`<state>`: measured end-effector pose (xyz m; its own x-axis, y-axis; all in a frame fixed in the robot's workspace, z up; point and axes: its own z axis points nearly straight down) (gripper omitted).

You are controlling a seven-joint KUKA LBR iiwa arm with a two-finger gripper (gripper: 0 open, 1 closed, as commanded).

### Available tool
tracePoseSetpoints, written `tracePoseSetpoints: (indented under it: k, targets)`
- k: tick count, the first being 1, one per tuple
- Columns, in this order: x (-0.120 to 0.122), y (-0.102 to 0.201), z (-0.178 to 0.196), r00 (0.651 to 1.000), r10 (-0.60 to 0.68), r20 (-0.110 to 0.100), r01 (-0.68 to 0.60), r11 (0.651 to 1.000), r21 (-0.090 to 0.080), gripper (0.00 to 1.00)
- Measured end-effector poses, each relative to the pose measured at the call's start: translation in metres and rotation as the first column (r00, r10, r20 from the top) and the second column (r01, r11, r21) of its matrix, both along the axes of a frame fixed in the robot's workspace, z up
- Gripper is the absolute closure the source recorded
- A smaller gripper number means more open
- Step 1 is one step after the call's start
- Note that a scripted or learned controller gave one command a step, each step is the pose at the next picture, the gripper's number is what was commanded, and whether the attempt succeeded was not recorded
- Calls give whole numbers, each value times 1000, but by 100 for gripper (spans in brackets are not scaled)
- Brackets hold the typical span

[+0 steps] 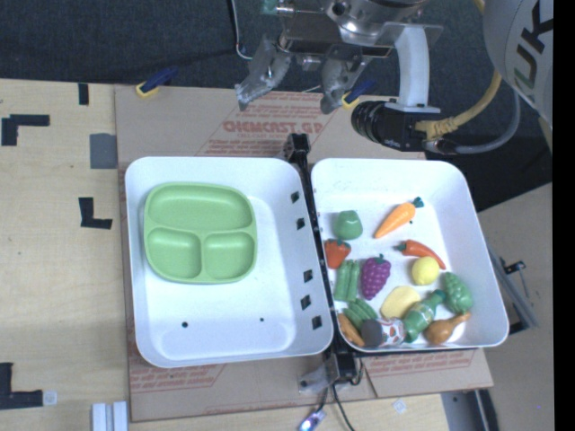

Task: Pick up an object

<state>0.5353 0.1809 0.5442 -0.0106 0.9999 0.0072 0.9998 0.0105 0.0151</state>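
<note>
From the camera looking down at a slant, the gripper (292, 83) is hanging high over the back of the bench, above the cardboard sheet (180, 124) and behind both bins. Its two fingers (256, 77) are standing apart, with nothing between them.

Ahead of the gripper and down to one side, the right bin (454, 187) is holding a pile of toy food; the other bin, the left bin (144, 182), is carrying a green divided plate (199, 232).

Nearest the gripper in the pile, a carrot (397, 219) is lying tilted, apart from its neighbours. Just beside it, closer to the middle divider, a small green pepper (348, 224) is sitting alone. Farther from the gripper, a bunch of purple grapes (375, 275), a lemon (425, 270) and a yellow banana-like piece (400, 301) are crowding together, touching several green pieces.

These toys are probably hollow plastic: light, stiff and rather slick, so they are likely to squirt out under an off-centre squeeze. The carrot looks the easiest choice, since free space is lying on both its long sides. Closing across the thick middle of its orange body, fingers set crosswise to its length, should be giving the firmest hold; the leafy tip looks too thin. The crowded pieces at the far end risk being nudged rather than gripped.
</note>
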Motion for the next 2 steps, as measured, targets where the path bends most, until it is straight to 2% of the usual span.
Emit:
tracePoseSetpoints:
  k: [1,2]
  targets:
    - [-33,55,-110,1000,-2,-28,1,1000,-12,0]
    - [-31,52,-94,1000,-5,-18,5,1000,-10,100]
